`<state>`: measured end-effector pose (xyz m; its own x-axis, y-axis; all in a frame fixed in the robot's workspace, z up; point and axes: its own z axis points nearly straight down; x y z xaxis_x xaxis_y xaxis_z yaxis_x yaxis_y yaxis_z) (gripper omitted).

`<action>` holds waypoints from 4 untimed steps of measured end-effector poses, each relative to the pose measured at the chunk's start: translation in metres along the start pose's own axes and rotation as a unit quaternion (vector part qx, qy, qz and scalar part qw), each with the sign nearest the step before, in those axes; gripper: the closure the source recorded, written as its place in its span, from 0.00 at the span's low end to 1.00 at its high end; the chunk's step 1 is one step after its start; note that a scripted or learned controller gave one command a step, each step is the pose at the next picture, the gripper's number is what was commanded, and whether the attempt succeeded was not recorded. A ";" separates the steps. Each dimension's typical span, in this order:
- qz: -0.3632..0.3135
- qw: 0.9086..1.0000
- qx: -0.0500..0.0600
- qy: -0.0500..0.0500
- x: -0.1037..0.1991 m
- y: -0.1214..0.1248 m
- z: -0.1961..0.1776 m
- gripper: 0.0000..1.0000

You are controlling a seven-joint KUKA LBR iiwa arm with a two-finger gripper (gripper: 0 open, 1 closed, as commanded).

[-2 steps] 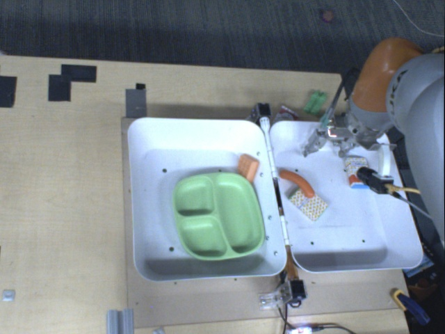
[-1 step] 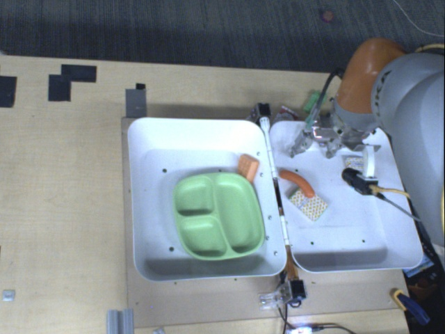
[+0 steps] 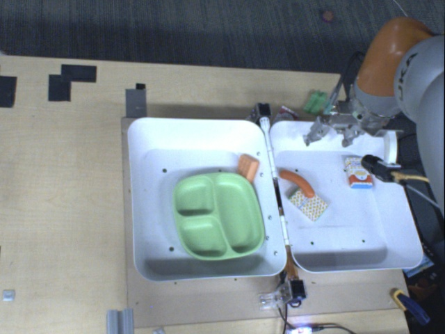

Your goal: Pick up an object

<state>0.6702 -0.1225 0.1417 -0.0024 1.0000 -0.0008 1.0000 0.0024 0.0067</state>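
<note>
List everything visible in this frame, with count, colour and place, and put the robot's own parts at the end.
white bins: two, side by side on the bench
divided plate: one, green, left bin
block: one, orange, left bin, beside the plate's upper right corner
sausage-shaped piece: one, orange-red, right bin
patterned pad: one, speckled, right bin, just below the sausage-shaped piece
small carton: one, white and orange, right bin
gripper: one, grey, over the right bin's upper edge, fingers apart, holding nothing

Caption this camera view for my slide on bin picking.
Gripper open above the right bin holding a sausage, patterned card and small box; green tray in the left.
</note>
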 end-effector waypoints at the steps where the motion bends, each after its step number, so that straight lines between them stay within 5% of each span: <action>1: -0.002 1.000 0.001 0.001 0.039 -0.001 0.056 0.00; 3: 0.000 1.000 0.001 0.000 0.023 -0.001 0.056 0.00; 4: 0.000 1.000 0.000 -0.001 -0.021 0.000 0.023 0.00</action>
<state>0.6699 -0.1432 0.1188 -0.0020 1.0000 -0.0020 1.0000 0.0020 0.0060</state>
